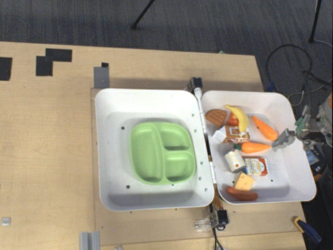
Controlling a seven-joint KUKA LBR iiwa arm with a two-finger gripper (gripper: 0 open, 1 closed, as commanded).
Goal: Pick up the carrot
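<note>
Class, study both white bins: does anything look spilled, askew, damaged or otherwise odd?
Nothing looks spilled or damaged. The toy foods lie jumbled in the right white bin, including two orange carrots, a yellow banana and a red sausage. The green divided plate sits flat in the left white bin.

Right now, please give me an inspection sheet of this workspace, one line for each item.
Surface: wooden bench with two white bins, left bin and right bin.
Job's things: two carrots in the right bin, upper carrot, lower carrot.
Clutter: green divided plate in the left bin; banana, cheese wedge, sausage, small packets in the right bin.
Grippers: gripper at the lower carrot's right end; open or shut, cannot tell.
Cables: black cables on the floor at right; a cable below the bins.
Surroundings: grey carpet, stand legs.
</note>
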